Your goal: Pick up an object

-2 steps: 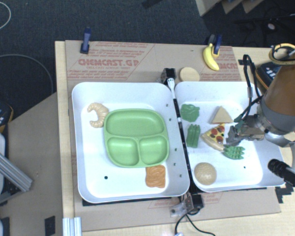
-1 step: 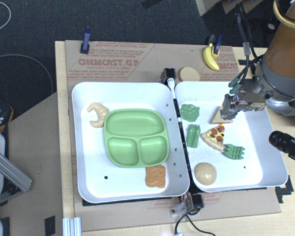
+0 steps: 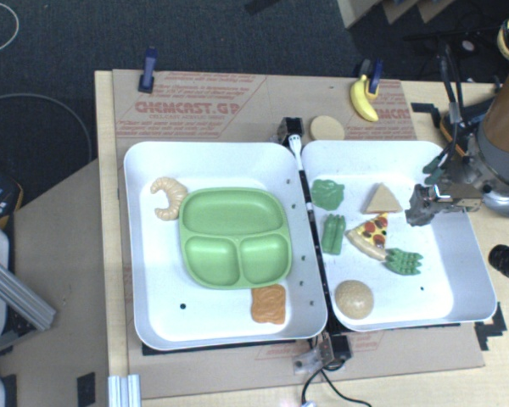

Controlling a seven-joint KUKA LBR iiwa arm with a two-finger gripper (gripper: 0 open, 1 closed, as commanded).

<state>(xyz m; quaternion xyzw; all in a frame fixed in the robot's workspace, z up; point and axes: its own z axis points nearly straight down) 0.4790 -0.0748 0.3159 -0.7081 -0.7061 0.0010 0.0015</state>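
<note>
The task names no one object, and several toy foods lie loose in the right bin (image 3: pixel 458 270). Closest to the gripper (image 3: pixel 418 210) is a tan wedge (image 3: pixel 383 200), just to its left and apart from it. Below and left of the fingers lies a pizza slice (image 3: pixel 369 236), and directly below them, a little farther, a green leafy piece (image 3: pixel 404 262) touching the slice's lower end. Farther left, near the bin's left wall, are a green leaf-shaped piece (image 3: pixel 327 193) and under it a green ridged stick (image 3: pixel 332 233). A round beige bun (image 3: pixel 354 298) sits at the bin's lower left, well below the gripper.

The gripper hangs over the right bin's upper right part, with bare white floor under it. Whether its jaws are apart or together cannot be told from this view; nothing can be seen between them.

The left bin (image 3: pixel 144 227), far left of the gripper, holds a green divided tray (image 3: pixel 235 236) with three compartments. A croissant (image 3: pixel 169 196) lies beside the tray's upper left corner, and an orange waffle-like piece (image 3: pixel 269 303) lies just below its lower right corner.

Outside the bins, on the board above them, are a banana (image 3: pixel 364 100) and a tan disc (image 3: pixel 327 128).
</note>
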